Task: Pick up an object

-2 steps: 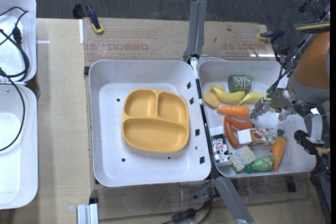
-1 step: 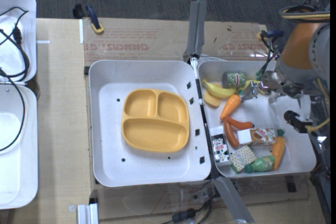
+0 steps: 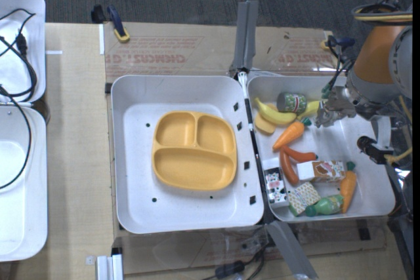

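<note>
The right bin (image 3: 374, 154) holds a pile of toy food. A yellow banana (image 3: 272, 116) and a green and grey jar-like item (image 3: 292, 102) lie at its far left. In front of them sit an orange carrot (image 3: 289, 134), a red sausage (image 3: 298, 155), a white and orange box (image 3: 319, 171) and a second carrot (image 3: 348, 188). My gripper (image 3: 326, 113) hangs low in the bin's far part, just right of the jar-like item and the first carrot's top. Nothing shows in its grasp.
The left bin (image 3: 131, 141) bears a yellow divided plate (image 3: 195, 149). A small card box (image 3: 275, 185), a patterned packet (image 3: 303, 197) and a green toy (image 3: 325, 206) crowd the right bin's near edge. A grey divider post (image 3: 246, 36) stands between the bins at the back.
</note>
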Tool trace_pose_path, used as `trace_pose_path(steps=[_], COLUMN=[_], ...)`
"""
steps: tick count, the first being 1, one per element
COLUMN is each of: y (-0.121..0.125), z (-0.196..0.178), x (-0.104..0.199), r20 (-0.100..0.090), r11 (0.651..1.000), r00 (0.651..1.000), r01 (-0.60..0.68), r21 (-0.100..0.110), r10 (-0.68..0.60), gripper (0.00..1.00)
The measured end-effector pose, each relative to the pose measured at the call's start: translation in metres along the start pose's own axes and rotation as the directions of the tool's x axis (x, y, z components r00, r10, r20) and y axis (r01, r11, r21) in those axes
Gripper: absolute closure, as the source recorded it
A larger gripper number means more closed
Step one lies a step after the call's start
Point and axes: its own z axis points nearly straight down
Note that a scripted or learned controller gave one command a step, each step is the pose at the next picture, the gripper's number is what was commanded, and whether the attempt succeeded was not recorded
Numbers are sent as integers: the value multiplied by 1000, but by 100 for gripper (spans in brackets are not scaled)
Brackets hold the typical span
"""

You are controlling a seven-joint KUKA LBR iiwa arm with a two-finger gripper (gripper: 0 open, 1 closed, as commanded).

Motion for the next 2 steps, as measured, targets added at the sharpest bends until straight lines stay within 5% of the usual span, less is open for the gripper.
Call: trace_pose_path(steps=[1,2], y=[36,36], z=[10,10], x=[-26,-23], r20=[-2,-7], r11=[1000,1000], r00=[1000,1000], r01=[-7,-4], r21=[2,3], r10=[7,4], gripper=[100,0])
